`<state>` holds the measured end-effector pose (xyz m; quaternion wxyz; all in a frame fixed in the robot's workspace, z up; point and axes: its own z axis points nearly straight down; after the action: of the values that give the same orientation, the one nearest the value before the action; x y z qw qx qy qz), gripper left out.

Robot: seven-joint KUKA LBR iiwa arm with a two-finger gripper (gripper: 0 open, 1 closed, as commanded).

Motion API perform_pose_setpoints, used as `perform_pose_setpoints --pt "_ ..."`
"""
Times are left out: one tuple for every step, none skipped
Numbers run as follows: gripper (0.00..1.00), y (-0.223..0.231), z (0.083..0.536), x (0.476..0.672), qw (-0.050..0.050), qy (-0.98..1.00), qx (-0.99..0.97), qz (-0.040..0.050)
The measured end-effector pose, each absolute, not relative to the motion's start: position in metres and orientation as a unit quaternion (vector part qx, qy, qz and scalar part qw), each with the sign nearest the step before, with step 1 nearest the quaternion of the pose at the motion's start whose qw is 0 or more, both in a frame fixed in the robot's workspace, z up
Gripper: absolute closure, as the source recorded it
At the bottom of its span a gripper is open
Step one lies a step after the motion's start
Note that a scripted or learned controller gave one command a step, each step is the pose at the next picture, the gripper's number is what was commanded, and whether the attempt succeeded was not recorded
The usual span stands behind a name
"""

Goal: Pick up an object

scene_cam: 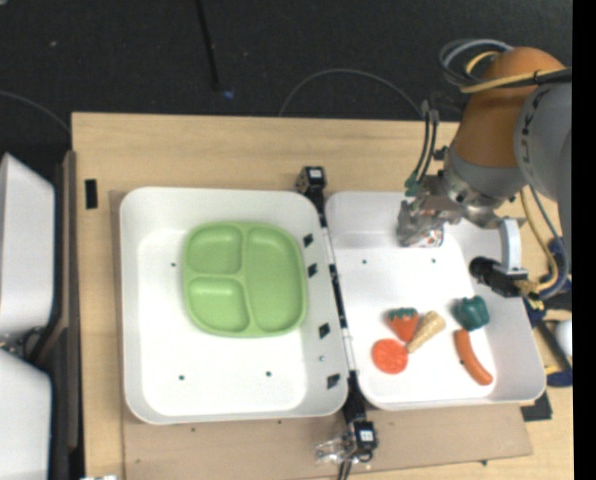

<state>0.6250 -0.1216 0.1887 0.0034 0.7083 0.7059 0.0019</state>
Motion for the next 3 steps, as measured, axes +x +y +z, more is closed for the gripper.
perform_pose_setpoints --pt "1.0 -0.123 0.235 0.633 0.003 0.708 0.706 0.0019" --pt "1.0 -0.124 0.274 0.634 0.002 0.708 0.706 0.0014" --pt "1.0 -0.083 0.273 0.621 0.0 0.709 0.706 0.0002"
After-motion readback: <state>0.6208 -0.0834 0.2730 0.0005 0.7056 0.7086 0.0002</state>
